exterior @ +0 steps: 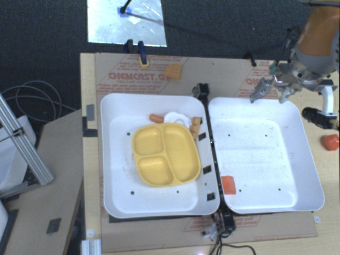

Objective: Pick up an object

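One orange block [228,184] near-bin corner, well apart from pincer [272,91]

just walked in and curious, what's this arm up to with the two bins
The arm's gripper hangs open above the far edge of the right bin, holding nothing. An orange block lies in that bin's near left corner. The left bin holds a yellow divided tray with small items behind it. Nothing is picked up yet.

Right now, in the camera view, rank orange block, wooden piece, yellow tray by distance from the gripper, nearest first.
From the gripper, above the right bin's far edge:
1. wooden piece, at the left bin's right side, by the divider
2. orange block, in the right bin's near left corner
3. yellow tray, mid left bin

Items 1 and 2 are fairly close.
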`<state>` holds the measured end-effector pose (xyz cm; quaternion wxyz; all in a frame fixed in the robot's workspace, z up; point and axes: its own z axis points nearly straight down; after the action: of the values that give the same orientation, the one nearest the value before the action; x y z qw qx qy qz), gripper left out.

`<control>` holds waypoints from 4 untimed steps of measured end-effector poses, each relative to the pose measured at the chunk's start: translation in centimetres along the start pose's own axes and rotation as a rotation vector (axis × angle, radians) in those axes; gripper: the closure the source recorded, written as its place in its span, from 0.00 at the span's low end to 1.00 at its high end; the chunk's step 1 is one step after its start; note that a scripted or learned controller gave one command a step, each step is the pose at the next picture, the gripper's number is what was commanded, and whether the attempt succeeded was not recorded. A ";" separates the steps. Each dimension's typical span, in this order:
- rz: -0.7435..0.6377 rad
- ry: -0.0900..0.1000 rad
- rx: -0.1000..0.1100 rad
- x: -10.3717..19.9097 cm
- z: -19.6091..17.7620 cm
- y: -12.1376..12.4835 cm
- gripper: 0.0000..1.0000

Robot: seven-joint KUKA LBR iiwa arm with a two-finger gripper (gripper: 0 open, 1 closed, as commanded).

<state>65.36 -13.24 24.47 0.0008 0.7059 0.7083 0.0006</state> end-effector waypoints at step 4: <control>-0.002 0.000 0.000 -0.2 1.3 0.0 0.00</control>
<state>65.34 -13.47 23.12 0.0010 0.7053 0.7089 0.0006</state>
